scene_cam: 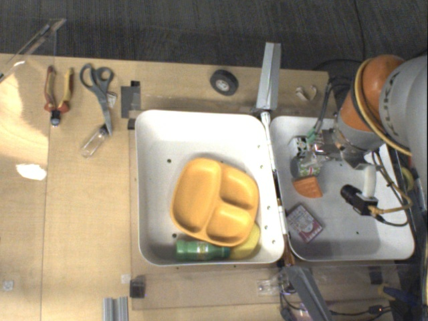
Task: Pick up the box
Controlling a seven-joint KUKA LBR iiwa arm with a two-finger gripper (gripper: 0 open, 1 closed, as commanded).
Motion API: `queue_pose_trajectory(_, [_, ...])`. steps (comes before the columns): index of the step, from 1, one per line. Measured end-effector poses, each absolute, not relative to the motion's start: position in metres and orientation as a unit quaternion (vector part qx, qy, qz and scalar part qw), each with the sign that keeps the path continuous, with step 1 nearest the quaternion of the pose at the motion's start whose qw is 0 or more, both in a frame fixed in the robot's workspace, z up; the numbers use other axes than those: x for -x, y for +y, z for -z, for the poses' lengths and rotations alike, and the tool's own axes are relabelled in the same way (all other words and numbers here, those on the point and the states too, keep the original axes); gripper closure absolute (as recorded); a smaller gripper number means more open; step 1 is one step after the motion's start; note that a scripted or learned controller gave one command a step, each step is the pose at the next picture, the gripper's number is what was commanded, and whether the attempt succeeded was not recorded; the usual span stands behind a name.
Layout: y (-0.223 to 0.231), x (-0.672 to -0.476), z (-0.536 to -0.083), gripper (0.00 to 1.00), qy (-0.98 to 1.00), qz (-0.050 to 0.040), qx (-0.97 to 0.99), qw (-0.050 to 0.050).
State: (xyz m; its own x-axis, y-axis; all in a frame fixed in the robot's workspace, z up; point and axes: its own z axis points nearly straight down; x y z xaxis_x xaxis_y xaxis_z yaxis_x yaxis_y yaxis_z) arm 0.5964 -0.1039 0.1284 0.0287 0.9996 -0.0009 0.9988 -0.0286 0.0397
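two white bins side by side on the worktop (80,246). left bin (154,179), frame centre: a big yellow divided tray (215,200) lies tilted over most of the floor. a green bottle (200,249) lies on its side along the bin's lower wall, partly under the tray's lower edge. a yellow-green round thing (250,242) peeks out at the tray's lower right corner, just beside the bottle; can't tell what it is.

right bin (394,243), right of frame: the box (304,223), small, flat, pinkish patterned top, lies in the lower left corner near the wall shared with the left bin. an orange thing (309,188) sits above it in the frame, near but apart from it.

gripper (306,154) is in the upper left part of the right bin, on the grey arm (401,92) reaching in from the right. how far open it is: can't tell, too cluttered and small. nothing visibly held. the box is below the gripper in the frame, well apart, with the orange thing between them; the orange thing is just under the gripper, contact unclear.

on the worktop upper left: pliers (57,92), scissors (100,89), a tape roll (224,82) above the left bin.
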Motion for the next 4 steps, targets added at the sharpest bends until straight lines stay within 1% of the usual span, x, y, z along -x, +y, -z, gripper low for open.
queue_pose_trajectory(1, [-0.038,-0.542,-0.207,1.00,0.855,-0.0023,-0.519,0.003])
queue_pose_trajectory(2, [0.023,-0.547,-0.207,1.00,0.715,-0.0020,-0.699,0.002])
queue_pose_trajectory(3, [-0.008,-0.533,-0.287,1.00,0.576,-0.0023,-0.818,0.002])
queue_pose_trajectory(4, [-0.054,-0.510,-0.222,1.00,0.608,-0.0010,-0.794,0.001])
